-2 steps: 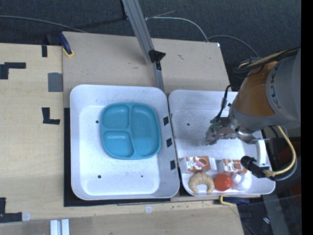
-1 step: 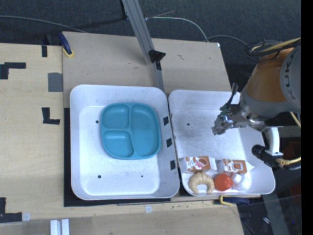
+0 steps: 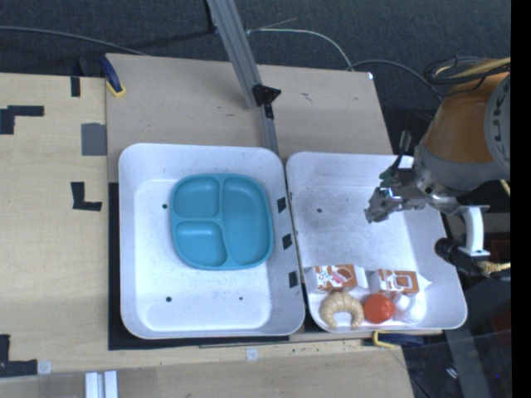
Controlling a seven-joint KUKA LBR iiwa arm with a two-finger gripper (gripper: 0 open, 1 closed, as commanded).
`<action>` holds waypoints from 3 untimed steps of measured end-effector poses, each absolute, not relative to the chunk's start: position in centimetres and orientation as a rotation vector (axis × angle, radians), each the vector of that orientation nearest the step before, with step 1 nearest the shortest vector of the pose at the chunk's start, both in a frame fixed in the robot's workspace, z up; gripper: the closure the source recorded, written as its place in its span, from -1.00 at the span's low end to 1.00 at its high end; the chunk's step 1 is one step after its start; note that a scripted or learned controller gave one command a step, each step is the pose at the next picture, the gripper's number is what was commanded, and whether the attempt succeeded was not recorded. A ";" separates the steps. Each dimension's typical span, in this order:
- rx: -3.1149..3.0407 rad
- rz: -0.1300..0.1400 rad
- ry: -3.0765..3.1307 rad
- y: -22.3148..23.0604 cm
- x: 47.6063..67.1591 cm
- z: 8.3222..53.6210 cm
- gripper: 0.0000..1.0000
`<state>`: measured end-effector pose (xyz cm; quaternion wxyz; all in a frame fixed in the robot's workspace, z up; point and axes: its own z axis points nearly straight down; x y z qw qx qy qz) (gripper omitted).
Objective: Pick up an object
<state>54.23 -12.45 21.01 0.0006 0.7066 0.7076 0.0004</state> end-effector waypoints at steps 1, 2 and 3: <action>2.215 0.002 2.230 -7.3 56.1 21.9 1.00; 2.215 -0.001 2.231 -1.5 57.4 21.1 1.00; 2.215 -0.001 2.232 3.9 58.4 20.3 1.00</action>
